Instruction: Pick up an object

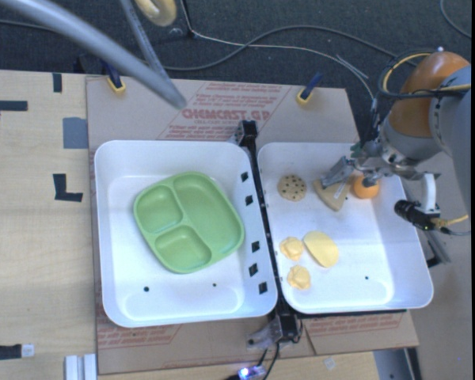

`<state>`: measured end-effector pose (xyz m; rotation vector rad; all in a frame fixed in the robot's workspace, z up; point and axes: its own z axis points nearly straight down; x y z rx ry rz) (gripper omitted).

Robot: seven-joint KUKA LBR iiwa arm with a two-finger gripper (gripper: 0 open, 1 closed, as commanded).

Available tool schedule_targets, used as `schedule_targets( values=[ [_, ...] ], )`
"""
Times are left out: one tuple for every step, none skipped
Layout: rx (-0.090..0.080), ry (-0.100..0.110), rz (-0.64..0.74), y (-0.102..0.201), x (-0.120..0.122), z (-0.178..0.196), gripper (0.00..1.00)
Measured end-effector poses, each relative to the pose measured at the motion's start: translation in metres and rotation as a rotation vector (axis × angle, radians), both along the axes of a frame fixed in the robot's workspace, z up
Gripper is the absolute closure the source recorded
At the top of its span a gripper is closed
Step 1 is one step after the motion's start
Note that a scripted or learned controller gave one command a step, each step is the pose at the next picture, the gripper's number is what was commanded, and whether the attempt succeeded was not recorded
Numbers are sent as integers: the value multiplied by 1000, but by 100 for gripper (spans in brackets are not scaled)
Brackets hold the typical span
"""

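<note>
Taking the black divider clips (253, 212) between the two shallow white bins as landmark: nearest the camera, right of them, lie three pale yellow food-shaped pieces (309, 253). Left of them sits a green three-compartment plastic tray (188, 220). Farther back on the right rest a round speckled cookie (292, 186), a tan wedge (331, 196) and a small orange ball (366, 187). The gripper (350, 172) hangs over the wedge, fingers spread, holding nothing. Closing there, it may clip the wedge's edge and slip, or nudge the ball.
</note>
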<state>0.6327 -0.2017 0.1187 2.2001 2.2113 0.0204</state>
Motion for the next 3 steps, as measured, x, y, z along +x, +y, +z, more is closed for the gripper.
schedule_targets(
  values=[
    [4, 10, 1, 2, -2, 4, 100],
    [6, 23, -3, 10, -8, 55, 100],
    [6, 23, -3, 11, -8, 95, 100]
  ],
)
